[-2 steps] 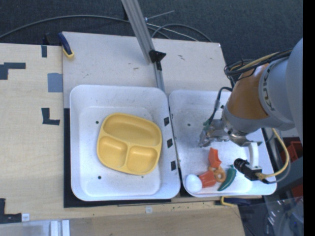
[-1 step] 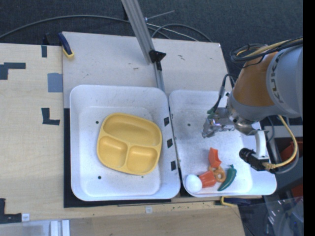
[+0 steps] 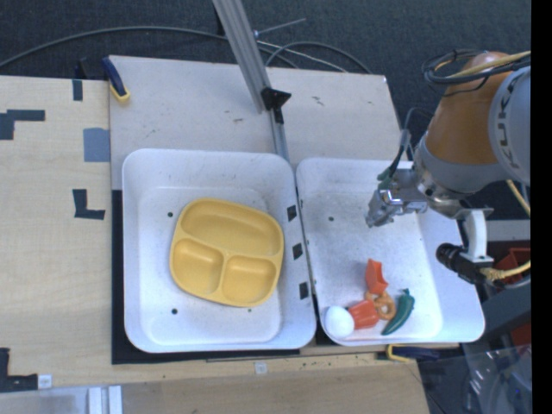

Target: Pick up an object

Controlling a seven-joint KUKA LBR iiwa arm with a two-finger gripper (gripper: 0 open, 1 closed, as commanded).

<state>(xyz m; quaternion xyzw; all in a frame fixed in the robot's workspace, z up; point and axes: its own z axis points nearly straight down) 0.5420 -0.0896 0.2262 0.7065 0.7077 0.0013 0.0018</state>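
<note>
Two white bins sit side by side on the table, and my gripper [image 3: 380, 215] hangs over the upper middle of the right bin [image 3: 345, 184]. I cannot tell how it is set; nothing shows in it. My targets are heaped at this bin's near edge: a white egg [image 3: 339, 321], orange pieces [image 3: 373, 291] and a green pepper [image 3: 402, 310] touching one another. They lie toward the camera from me, slightly leftward to the egg. A yellow tray [image 3: 227, 252] fills the left bin [image 3: 142, 231], farther off.
</note>
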